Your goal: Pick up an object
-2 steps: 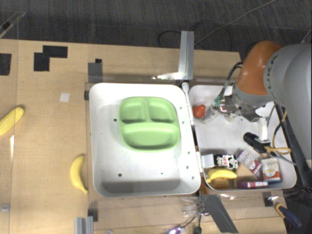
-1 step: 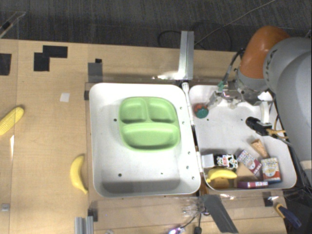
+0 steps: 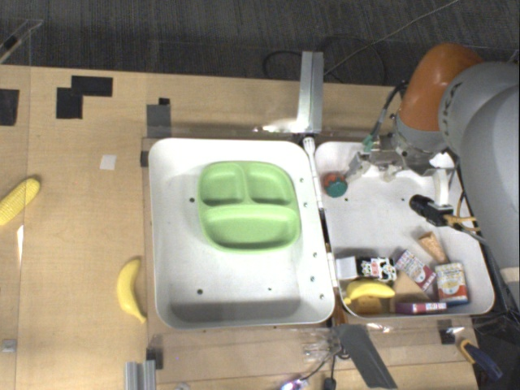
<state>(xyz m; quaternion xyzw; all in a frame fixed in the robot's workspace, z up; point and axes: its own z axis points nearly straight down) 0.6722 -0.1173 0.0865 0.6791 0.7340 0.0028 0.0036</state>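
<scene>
- The arm point(image 3: 475, 112) reaches in from the right over the right-hand bin point(image 3: 382, 218), and its gripper point(image 3: 357, 165) hangs over the bin's far-left corner.
- Just beside the gripper tip sits a small ball point(image 3: 335, 185), reddish on top and teal below, close to the wall between the two bins. That looks like the likeliest target.
- How wide the gripper stands, I cannot tell from this slanted view; nothing shows in its hold.
- The other candidates are crowded along the near edge: a banana point(image 3: 370, 292), a black-and-white carton point(image 3: 375, 269), a juice box point(image 3: 451, 283) and a few small packets point(image 3: 416, 268).
- The left bin point(image 3: 175, 218) holds a green divided tray point(image 3: 248, 203); another banana point(image 3: 128, 289) and a corn cob point(image 3: 18, 201) lie out on the worktop point(image 3: 73, 242).
- To do this well: centre over the ball before descending, since a round thing will likely roll off if struck off-centre.
- Mind the dividing wall; a finger catching it could spoil the closure.
- Close gently, then lift straight up and check the ball comes along.
</scene>
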